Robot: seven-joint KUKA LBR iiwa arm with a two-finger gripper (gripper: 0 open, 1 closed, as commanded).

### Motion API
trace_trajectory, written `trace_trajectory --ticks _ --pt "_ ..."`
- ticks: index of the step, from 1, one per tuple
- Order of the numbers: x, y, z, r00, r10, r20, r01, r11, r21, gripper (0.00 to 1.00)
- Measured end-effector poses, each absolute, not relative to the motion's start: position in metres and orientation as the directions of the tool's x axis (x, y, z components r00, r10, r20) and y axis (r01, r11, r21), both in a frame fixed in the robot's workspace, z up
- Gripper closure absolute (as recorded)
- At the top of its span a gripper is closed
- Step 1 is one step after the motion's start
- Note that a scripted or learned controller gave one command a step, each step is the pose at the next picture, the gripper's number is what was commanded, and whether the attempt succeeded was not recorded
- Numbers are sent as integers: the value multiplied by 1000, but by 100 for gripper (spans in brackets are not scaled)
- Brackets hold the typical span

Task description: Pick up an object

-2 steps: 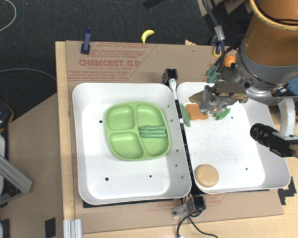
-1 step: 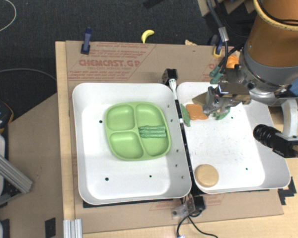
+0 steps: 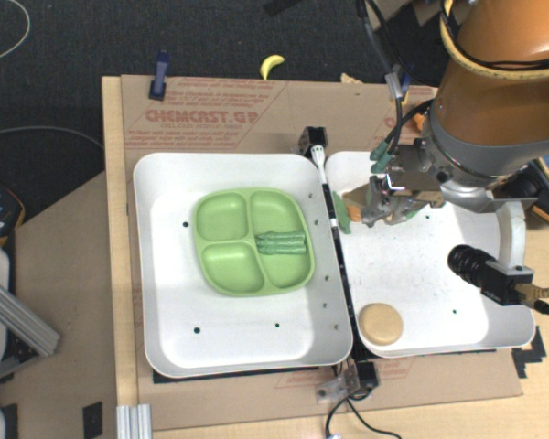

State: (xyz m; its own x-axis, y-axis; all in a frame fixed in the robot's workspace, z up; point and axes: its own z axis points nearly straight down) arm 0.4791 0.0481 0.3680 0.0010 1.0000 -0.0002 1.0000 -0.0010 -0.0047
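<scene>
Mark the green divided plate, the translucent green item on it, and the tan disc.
green divided plate [image 3: 221, 218], camera view, bare upper-left compartment
translucent green item [image 3: 282, 243], camera view, its middle
tan disc [image 3: 382, 323], camera view, middle of top face

On the surface [image 3: 210, 108], the left bin [image 3: 165, 245] holds a divided plate [image 3: 224, 236] at its centre, with a ribbed piece [image 3: 282, 243] on the plate's 3 o'clock side. In the right bin [image 3: 430, 282], a round disc [image 3: 382, 323] lies at 7 o'clock and a small item [image 3: 345, 216] at 10 o'clock against the wall.

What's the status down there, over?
Pincer over right bin, far left corner. Tan disc lies apart, near corner. Small orange piece beside pincer.
</scene>
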Motion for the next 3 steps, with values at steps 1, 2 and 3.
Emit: trace_trajectory --ticks 1,2,3 --pt "479 117 399 -8 1000 2 1000 8 5 100" --pt "479 73 387 5 1000 -1 1000 -5 -4 100" --pt "479 23 369 5 1000 -1 1000 -5 -4 100"
